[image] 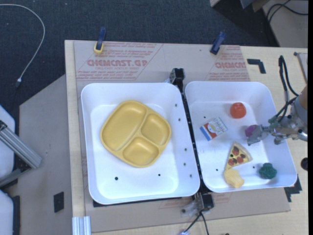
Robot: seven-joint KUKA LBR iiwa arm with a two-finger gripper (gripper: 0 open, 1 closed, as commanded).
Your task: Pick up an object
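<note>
The right bin [274,94] holds several small things. An orange-red ball [237,110] lies toward the back, and a small white, red and blue packet [213,129] sits left of centre. A pizza-slice toy [236,161] lies near the front, with a dark green piece [267,171] at the front right. A purple piece [251,130] sits right of centre. My gripper [259,135] reaches in over the bin's right wall, low in the bin, with its tip right beside the purple piece. Nothing shows lifted off the bin floor.
The left bin [98,180] carries a yellow divided plate [136,133]. A black clip [177,75] joins the bins at the back and another [204,200] at the front. Cables [286,82] hang over the bench's right side.
</note>
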